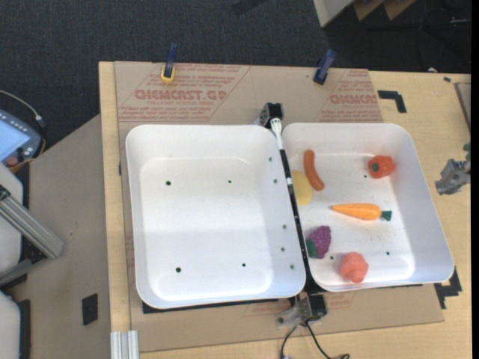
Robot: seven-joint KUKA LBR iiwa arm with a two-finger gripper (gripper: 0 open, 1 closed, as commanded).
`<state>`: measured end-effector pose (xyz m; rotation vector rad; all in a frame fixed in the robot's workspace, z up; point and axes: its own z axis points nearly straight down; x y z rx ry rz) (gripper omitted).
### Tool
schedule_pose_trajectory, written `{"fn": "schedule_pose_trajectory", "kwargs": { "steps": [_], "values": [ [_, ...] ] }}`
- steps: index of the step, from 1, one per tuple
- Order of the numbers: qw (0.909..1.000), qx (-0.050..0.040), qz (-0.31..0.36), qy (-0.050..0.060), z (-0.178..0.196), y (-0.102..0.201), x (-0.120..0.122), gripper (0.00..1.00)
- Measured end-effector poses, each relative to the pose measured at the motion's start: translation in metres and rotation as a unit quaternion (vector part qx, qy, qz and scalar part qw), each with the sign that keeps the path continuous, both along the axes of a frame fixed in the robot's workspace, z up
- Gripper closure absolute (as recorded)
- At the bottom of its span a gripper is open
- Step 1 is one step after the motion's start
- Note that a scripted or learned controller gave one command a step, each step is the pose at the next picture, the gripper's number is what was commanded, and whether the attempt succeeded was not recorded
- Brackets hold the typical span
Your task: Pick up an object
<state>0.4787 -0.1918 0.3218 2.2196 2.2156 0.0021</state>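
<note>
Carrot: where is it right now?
The carrot lies in the right bin, about mid-bin, leafy end pointing right, below the tomato and above the purple grapes.

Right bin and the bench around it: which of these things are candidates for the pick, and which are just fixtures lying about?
Pick candidates, all in the right bin:
- sausage
- tomato
- yellow piece
- carrot
- purple grapes
- pink strawberry-like piece

Just lying about:
- left bin
- yellow clamp
- blue clamp
- cardboard sheet
</note>
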Motion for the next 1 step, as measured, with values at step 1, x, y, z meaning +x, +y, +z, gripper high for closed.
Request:
{"fn": "schedule_pose_trajectory", "kwargs": {
  "steps": [1],
  "values": [
    [1.0,0.0003,0.001,0.001,0.0003,-0.0075,0.0011,1.0]
  ]
}}
